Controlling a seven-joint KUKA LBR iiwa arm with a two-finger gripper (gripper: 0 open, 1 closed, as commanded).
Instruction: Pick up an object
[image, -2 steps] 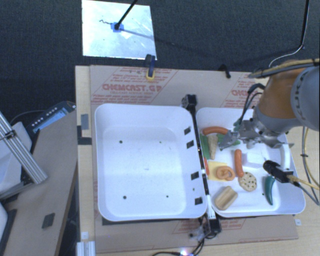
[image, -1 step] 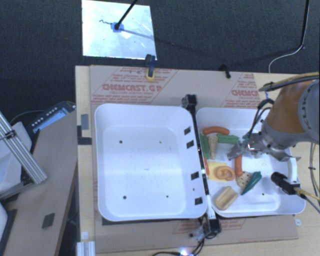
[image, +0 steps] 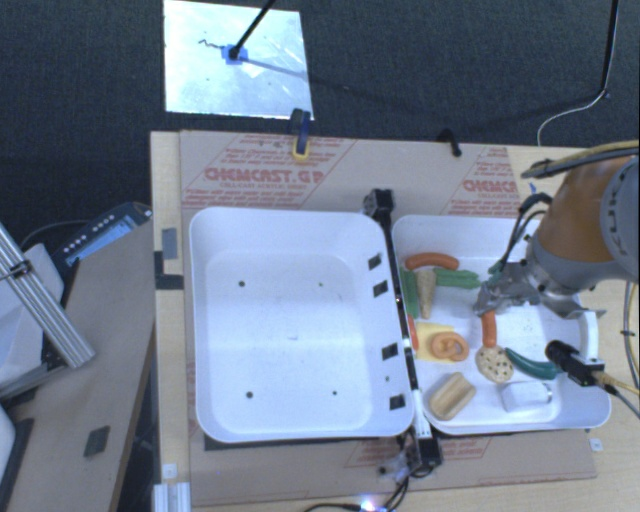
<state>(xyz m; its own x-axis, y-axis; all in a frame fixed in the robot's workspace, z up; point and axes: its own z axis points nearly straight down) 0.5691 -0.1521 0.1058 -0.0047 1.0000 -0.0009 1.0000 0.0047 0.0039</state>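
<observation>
The gripper (image: 492, 298) is down inside the right bin (image: 590, 405), low over the toys, and from this angle I cannot tell how it is set or whether it has anything. Just below it lies a small red sausage (image: 488, 328), pointing up and down in the view. Left of the gripper there's a green pepper (image: 457, 281), and right above that a longer orange-red hot dog (image: 432, 262). A pale cone-shaped piece (image: 426, 292) sits beside them near the bin's left wall. Lower down, a yellow cheese slice (image: 432, 334) with an orange ring (image: 449, 347) resting on it. Beside the ring, a round speckled cookie (image: 491, 364), and a dark green pod (image: 532, 364) touching its right side. At the bottom, a tan bread roll (image: 450, 396) and a white block (image: 525, 397) well apart from each other. The arm (image: 585, 225), grey with its orange band, comes in from the right over the bin's edge. The left bin (image: 290, 320) sits alongside, touching the right one along a black clipped divider (image: 395, 300), both on the bench (image: 470, 165).
</observation>
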